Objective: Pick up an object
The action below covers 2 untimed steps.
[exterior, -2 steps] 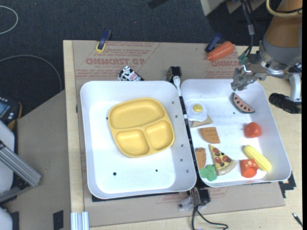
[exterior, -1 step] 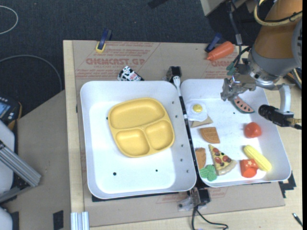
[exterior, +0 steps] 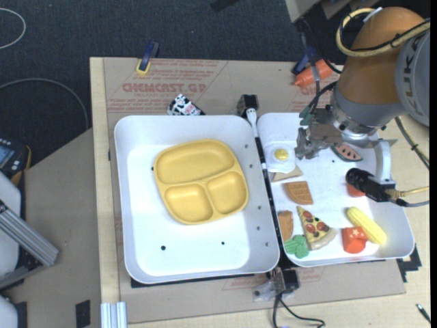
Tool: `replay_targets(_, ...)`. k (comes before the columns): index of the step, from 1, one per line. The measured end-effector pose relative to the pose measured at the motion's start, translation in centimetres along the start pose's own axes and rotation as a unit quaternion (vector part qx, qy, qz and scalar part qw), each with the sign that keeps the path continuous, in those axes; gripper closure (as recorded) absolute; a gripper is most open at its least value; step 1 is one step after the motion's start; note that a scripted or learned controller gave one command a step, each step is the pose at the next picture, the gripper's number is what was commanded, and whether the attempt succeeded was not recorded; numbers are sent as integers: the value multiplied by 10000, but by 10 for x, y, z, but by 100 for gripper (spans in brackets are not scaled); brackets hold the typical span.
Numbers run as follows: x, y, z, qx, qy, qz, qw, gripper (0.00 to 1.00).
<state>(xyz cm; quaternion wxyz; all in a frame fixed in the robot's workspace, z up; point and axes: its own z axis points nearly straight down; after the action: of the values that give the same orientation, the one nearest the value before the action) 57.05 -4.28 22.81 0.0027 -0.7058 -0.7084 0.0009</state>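
My gripper hangs low over the back left part of the right bin, just right of a fried egg toy. A watermelon slice lies to its right. Nearer the front lie a brown cracker, a pizza slice, a brown bread piece, green broccoli, a yellow corn cob and a red piece. Nothing shows in the gripper's grasp.
The left bin holds a yellow divided plate. A black-and-white item and a blue-yellow clamp lie on the bench behind it. An orange clamp sits behind the right bin.
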Motion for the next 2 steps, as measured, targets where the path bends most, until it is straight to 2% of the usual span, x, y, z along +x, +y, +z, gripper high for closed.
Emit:
replay_targets(1,-4,3,-1,-28,-12,16,10000,100)
replay_targets(2,-5,-4,-6,-17,-6,19,10000,100)
